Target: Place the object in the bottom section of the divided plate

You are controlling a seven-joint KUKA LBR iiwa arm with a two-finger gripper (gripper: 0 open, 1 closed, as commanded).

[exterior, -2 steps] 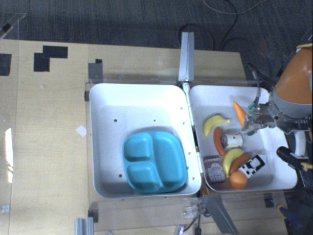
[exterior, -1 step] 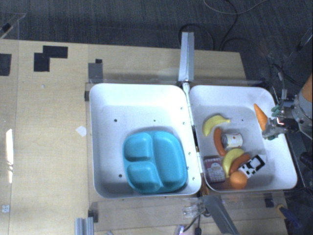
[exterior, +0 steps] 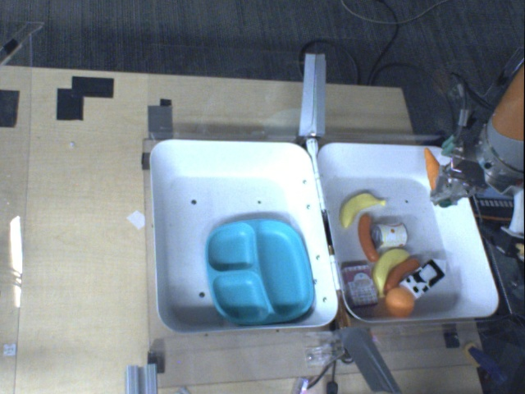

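A blue divided plate (exterior: 259, 271) lies in the left bin (exterior: 189, 179), toward its front, with two small sections on its left and one large section on its right. All three sections hold nothing. My gripper (exterior: 449, 189) hangs over the right bin's far right rim (exterior: 459, 212), just beside an orange carrot (exterior: 431, 167) that leans in the back right corner. The arm's grey wrist and orange band (exterior: 509, 117) rise to the right of it.
The right bin holds a yellow banana (exterior: 359, 207), a red sausage (exterior: 367, 236), a small tin can (exterior: 390, 235), a second banana (exterior: 389, 267), an orange (exterior: 399, 301), a black-and-white block (exterior: 425, 277) and a small packet (exterior: 358, 283). A metal divider post (exterior: 312, 97) stands between the bins.
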